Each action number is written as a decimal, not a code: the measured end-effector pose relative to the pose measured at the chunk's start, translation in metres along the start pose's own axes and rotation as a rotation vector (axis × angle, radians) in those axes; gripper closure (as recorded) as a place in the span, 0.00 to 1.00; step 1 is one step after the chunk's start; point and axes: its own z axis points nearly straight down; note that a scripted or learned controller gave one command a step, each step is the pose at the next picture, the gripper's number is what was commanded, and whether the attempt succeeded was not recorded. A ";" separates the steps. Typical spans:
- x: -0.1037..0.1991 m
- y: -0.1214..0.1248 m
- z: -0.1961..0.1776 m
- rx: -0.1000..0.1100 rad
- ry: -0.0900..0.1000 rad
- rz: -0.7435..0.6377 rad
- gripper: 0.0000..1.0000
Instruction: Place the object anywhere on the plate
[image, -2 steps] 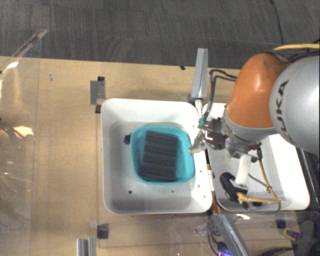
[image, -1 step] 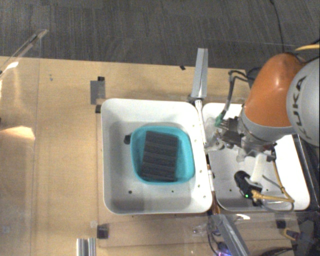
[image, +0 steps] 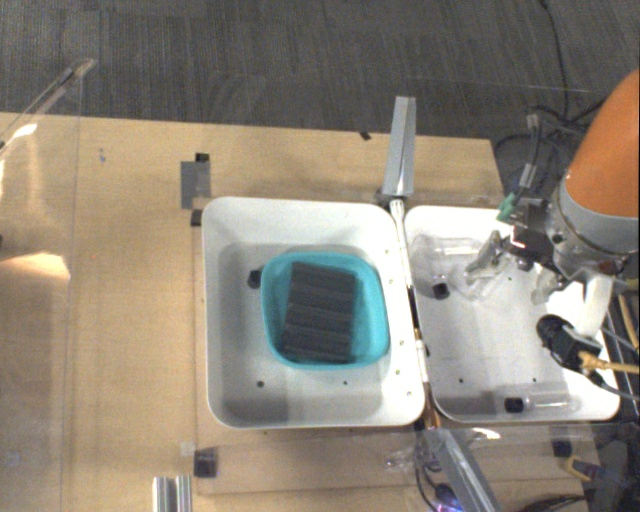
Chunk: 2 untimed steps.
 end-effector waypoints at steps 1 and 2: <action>0.034 -0.004 0.029 0.006 -0.001 0.073 0.00; -0.004 0.061 -0.051 -0.004 -0.001 0.145 0.00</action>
